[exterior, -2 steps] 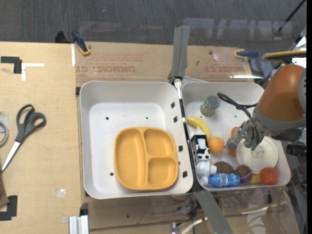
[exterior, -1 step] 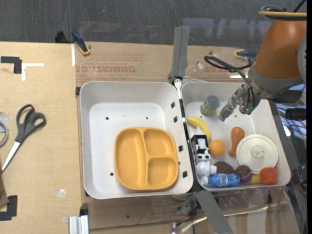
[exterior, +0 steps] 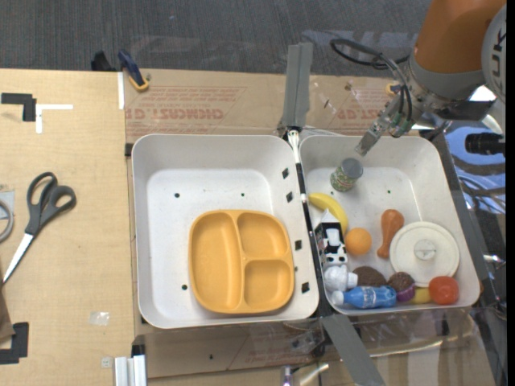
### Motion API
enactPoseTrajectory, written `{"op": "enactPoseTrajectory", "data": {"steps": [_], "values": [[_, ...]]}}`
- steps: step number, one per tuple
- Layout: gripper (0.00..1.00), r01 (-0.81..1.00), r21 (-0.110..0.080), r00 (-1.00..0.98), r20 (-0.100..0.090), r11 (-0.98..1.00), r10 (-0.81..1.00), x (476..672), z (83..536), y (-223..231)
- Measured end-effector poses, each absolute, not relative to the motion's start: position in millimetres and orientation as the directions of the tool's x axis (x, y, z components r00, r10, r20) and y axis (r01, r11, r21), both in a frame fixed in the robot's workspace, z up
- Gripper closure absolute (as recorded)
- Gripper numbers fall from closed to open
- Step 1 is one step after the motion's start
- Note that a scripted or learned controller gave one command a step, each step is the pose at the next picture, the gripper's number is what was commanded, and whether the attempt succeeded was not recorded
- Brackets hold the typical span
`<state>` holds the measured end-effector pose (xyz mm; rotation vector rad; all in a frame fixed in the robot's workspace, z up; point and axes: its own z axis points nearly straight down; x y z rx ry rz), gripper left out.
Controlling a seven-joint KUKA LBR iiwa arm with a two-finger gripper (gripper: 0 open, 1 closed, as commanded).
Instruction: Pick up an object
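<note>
My gripper [exterior: 380,133] hangs over the back edge of the right bin [exterior: 451,191], open, with nothing between its fingers. Just below and to its left a small grey-green can [exterior: 348,175] stands in the bin, apart from the gripper. Farther forward lie a yellow banana [exterior: 330,207], an orange ball [exterior: 359,241], an orange drumstick-shaped toy [exterior: 390,227], a round white lid [exterior: 424,250], a red ball [exterior: 443,289], a blue bottle [exterior: 366,297], a black-and-white toy [exterior: 331,248] and two brown pieces [exterior: 370,276].
The left bin [exterior: 153,215] holds a yellow divided plate [exterior: 241,260]. On the bench to the left lie scissors [exterior: 40,211]; a blue-and-yellow clip [exterior: 133,71] sits at the back. A grey hinge strip [exterior: 296,87] runs between the bins.
</note>
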<state>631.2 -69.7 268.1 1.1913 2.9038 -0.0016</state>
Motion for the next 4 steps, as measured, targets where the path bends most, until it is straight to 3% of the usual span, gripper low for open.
{"op": "enactPoseTrajectory", "data": {"steps": [1, 2, 3, 4], "values": [[1.00, 0.797, 0.000, -0.604, -0.003, 0.604, 0.797, 641.7, 286, -42], [1.00, 0.747, 0.001, -0.664, -0.004, 0.664, 0.747, 582.8, 382, -120], [1.00, 0.626, -0.001, -0.780, -0.002, 0.780, 0.626, 595.0, 286, -161], [1.00, 0.746, 0.000, -0.666, -0.002, 0.666, 0.746, 548.4, 106, -186]]}}
